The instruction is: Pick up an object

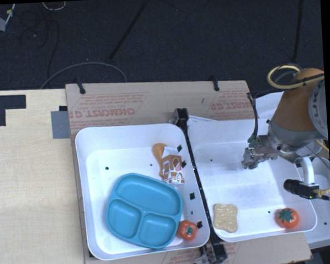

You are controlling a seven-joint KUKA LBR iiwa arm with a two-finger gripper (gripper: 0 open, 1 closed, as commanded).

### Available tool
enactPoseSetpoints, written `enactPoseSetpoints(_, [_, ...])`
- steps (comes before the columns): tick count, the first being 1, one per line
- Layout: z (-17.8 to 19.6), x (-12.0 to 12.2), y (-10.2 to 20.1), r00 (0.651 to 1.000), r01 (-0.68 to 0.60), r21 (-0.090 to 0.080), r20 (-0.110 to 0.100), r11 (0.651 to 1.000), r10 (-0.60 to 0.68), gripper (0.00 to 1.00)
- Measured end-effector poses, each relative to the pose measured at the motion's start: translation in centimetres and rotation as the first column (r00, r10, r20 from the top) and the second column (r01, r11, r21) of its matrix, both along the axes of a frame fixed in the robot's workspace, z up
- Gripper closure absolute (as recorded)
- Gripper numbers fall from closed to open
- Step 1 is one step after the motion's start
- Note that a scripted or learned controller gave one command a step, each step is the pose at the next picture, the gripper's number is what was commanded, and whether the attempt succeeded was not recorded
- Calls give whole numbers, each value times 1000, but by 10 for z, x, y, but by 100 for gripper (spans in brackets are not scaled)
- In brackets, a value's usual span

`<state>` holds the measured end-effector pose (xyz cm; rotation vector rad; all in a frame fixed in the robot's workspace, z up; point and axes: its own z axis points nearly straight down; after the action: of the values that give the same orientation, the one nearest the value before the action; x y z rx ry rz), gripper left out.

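Note:
My gripper (250,158) hangs over the right bin (243,177), near its back right part, with nothing seen between its fingers. A red tomato (287,217) lies in the right bin's front right corner. A pale beige flat piece (225,217) lies at that bin's front left. In the left bin (91,161) sits a blue divided plate (144,209), a second small tomato (187,230) by the plate's right corner, and a brown and white patterned item (168,163) near the divider.
A black divider rail (193,171) runs between the two bins. Brown cardboard (152,101) lies under and behind the bins. A wooden bench top (29,187) stretches to the left. The orange and grey arm (297,112) comes in from the right.

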<state>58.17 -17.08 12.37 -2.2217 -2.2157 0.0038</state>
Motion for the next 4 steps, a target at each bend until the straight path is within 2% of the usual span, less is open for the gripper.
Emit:
enactPoseSetpoints(2, [109,11,-5,1000,-5,-2,8,1000,5,100])
enactPoseSetpoints(3, [100,-3,38,1000,-5,0,0,1000,5,100])
enactPoseSetpoints(4, [92,-16,95,1000,-7,2,-1,1000,7,100])
